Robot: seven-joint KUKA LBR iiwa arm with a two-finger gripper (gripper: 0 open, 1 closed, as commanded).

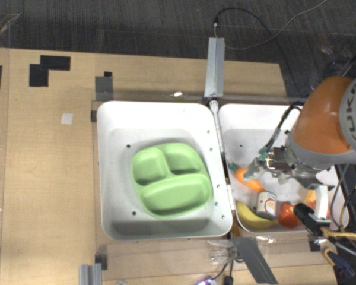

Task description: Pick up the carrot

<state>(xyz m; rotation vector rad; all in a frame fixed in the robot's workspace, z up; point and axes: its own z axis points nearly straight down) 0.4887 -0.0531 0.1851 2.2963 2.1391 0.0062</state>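
Observation:
The carrot (250,179), small and orange, lies in the right bin (249,120) near its left wall. My gripper (262,166) hangs low in that bin, just above and to the right of the carrot, very close to it. The grey wrist and the orange band of the arm (323,123) cover the bin's right half. Nothing visibly sits in the gripper.
A yellow banana (254,216), a small white can (266,203) and a red round fruit (288,215) crowd the right bin's front, just below the carrot. An orange piece (311,196) lies further right. A green divided plate (171,179) rests in the left bin (115,159).

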